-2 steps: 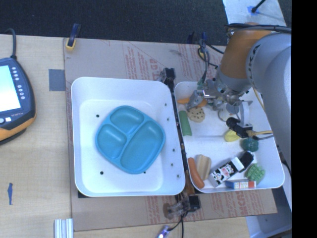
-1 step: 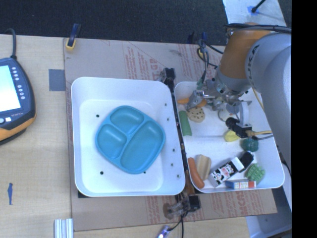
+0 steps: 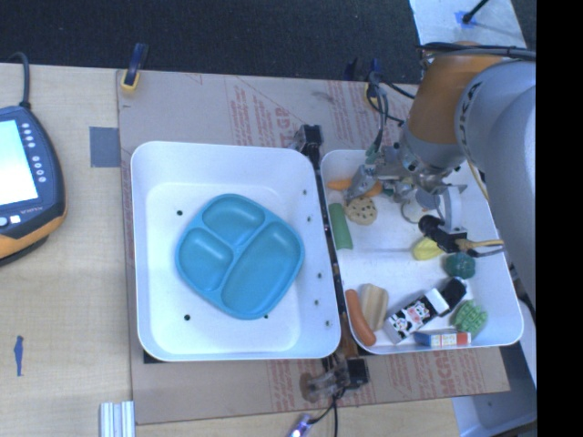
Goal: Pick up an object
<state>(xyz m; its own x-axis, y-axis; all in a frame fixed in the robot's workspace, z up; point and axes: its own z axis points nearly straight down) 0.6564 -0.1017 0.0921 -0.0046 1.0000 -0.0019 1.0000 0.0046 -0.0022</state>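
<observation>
My gripper [image 3: 381, 177] hangs low over the far left corner of the right bin [image 3: 393, 248], below the orange-banded wrist. Just beneath and beside it lie a small orange piece [image 3: 339, 185] and a chocolate-chip cookie [image 3: 362, 210]. A green stick [image 3: 340, 227] lies along the bin's left wall. Further toward the front are a yellow lemon [image 3: 426, 249], a dark teal lump [image 3: 460, 265], a cow-patterned box [image 3: 414, 315], a hot dog [image 3: 359, 318] and a bread piece [image 3: 373, 299]. I see nothing held in the gripper.
The left bin [image 3: 155, 176] holds a blue divided plate [image 3: 239, 255]. A green knobbly toy [image 3: 470, 317] and a small tube [image 3: 443, 339] lie at the right bin's front right. A tablet-like pendant [image 3: 23, 180] rests on the bench at far left.
</observation>
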